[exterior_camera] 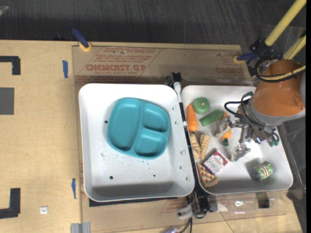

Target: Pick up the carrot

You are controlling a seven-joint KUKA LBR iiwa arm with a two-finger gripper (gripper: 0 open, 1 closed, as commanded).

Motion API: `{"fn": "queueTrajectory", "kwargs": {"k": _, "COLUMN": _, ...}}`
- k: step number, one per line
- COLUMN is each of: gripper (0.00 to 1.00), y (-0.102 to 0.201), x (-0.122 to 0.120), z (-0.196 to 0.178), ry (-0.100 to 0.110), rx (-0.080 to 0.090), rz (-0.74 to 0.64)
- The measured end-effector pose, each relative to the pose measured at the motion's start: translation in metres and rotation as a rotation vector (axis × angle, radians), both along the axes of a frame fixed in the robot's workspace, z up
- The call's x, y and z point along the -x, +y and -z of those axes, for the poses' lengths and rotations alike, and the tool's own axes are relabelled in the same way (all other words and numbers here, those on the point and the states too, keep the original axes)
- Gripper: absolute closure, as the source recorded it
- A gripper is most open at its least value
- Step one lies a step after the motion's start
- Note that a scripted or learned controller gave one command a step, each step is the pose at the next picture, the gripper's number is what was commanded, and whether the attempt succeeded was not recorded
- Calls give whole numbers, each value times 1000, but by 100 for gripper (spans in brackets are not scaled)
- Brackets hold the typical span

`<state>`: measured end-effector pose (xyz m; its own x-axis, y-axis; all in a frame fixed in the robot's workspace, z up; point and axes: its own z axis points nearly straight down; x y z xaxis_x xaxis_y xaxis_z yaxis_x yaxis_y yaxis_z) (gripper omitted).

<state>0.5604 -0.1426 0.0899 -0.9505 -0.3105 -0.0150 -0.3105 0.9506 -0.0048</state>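
The carrot (192,118) is a short orange piece lying along the left wall of the right bin (284,154), near its back. My gripper (236,136) hangs below the arm's orange band (278,93) over the middle of the right bin. It is about a hand's width to the right of the carrot and apart from it. A small orange bit (225,139) lies just left of the gripper; I cannot tell what it is.
Near the carrot lie a round green piece (200,104) and a green oblong (212,117). Waffle-like pieces (202,148), a red-and-white packet (215,162) and a green can (262,171) sit nearer the front. The left bin (92,144) holds a teal divided plate (138,127).
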Motion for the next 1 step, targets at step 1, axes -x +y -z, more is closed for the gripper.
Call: {"fn": "queueTrajectory", "kwargs": {"k": 1, "gripper": 100, "y": 2, "x": -5, "z": -14, "ry": -16, "rx": 0, "rz": 0}}
